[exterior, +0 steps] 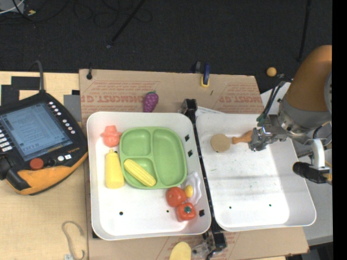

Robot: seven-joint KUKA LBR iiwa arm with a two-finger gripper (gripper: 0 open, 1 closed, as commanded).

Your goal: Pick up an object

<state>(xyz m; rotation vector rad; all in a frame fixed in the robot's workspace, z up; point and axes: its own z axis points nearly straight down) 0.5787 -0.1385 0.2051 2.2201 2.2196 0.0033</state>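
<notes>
A tan wooden spoon [221, 143] lies in the right bin [260, 199], round head to the left and orange handle pointing right. My gripper [259, 141] is low over the bin at the right end of that handle, touching or just above it. The left bin [141, 221] holds a green divided plate [162, 150] with a corn cob [140, 172] on it. Around the plate are a yellow bottle [113, 169], a pink toy [110, 136], a red tomato [175, 196], a red pepper [186, 212] and a small yellow piece [188, 190].
A teach pendant [35, 140] lies on the bench to the left. A purple grape toy [150, 101] sits on the cardboard behind the left bin. A yellow object [180, 250] lies in front of the bins. A clamp [205, 76] grips the cardboard's back edge.
</notes>
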